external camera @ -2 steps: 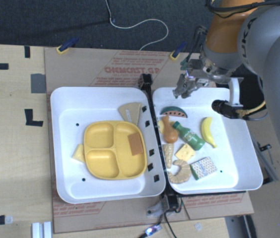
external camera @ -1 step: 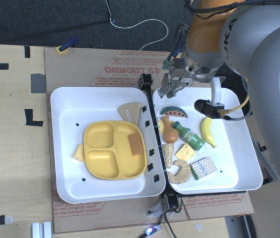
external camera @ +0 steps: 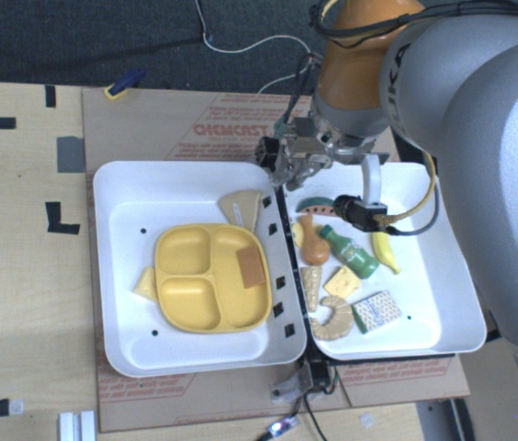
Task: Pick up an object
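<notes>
The gripper hangs above the far end of the divider between the bins; its state I cannot tell. Candidates crowd the right bin: green bottle, banana. A yellow tray fills the left bin.

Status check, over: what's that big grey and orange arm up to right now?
Gripper over the divider at the bins' far edge, nothing seen held. Small green plastic bottle lies unpicked in right white bin. Yellow sectioned tray in left bin.
</notes>
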`<action>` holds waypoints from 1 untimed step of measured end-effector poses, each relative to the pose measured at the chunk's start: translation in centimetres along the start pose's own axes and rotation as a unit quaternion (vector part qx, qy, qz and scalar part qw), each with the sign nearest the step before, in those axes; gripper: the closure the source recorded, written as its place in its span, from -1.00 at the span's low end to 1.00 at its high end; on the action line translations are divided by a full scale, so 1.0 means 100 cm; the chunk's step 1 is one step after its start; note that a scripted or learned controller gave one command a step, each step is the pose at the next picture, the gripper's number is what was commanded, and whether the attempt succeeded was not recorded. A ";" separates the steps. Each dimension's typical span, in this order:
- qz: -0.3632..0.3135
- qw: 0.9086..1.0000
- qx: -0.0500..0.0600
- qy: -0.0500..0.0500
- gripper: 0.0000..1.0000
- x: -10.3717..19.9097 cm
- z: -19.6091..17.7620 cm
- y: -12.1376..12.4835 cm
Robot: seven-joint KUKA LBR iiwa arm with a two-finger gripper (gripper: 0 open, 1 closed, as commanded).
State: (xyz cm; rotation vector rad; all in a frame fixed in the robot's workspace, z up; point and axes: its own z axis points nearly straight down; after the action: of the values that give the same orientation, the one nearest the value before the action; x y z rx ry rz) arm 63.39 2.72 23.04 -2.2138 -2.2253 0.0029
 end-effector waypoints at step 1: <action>0.002 1.000 0.000 -0.001 1.00 -0.007 0.003 -0.001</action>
State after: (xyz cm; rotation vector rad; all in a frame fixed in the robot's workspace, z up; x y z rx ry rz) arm 63.25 2.03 22.76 -2.2191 -2.2223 0.0041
